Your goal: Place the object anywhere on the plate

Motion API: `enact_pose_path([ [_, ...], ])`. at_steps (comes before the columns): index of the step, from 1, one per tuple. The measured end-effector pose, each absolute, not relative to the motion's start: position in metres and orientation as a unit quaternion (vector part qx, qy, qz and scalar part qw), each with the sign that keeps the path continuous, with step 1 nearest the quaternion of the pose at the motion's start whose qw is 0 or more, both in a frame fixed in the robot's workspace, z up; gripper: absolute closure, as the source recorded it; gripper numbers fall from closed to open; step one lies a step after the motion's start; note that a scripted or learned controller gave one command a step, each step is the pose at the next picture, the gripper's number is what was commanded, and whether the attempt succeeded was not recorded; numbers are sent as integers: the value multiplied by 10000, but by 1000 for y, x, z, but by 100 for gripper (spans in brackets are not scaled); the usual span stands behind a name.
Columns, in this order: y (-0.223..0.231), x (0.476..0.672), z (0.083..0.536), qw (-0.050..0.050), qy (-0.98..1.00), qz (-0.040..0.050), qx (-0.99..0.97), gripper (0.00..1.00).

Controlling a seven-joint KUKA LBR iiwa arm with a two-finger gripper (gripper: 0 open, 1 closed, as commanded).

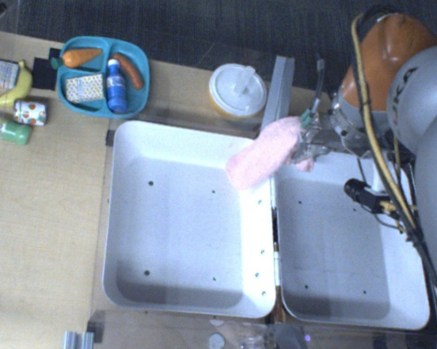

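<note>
- The pincer (pixel 312 142) is hanging over the far rim of the right bin (pixel 352 251), just beside the wall dividing the two bins.
- It is pinching one end of the pink cloth (pixel 265 152); the fingers themselves are too blurred among wrist hardware to read more than that the cloth's upper right end is sitting between them.
- The cloth is trailing away from the pincer to its left and downward, draping over the dividing wall with its free end dangling above the far right corner of the left bin (pixel 188 222).
- Appearance: pale pink, soft and fuzzy-looking, bunched into a long limp roll; likely to sag and swing rather than keep shape.
- Plate: the divided blue plate (pixel 104 76) is sitting on the bench well to the pincer's left, beyond the left bin's far corner, already carrying toy foods in its compartments.
- A white lidded cup (pixel 237 90) is standing between pincer and plate, just left of the pincer.
- Judgement: transport is underway; release not yet due.
- For a good carry: lifting high enough that the dangling tail is clearing the bin rim and the cup, moving smoothly leftward, since an end-only grip is risking slip.
- Lowering the tail first onto the plate, then letting go, is looking safest.
</note>
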State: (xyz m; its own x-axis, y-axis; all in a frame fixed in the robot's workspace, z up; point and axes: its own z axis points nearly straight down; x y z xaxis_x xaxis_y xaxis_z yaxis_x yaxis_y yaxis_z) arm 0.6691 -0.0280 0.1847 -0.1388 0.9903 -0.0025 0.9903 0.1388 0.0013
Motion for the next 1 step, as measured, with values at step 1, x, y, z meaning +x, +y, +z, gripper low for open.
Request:
enact_pose_path([
  [1,-26,670,225,17,7579,9,6524,100],
])
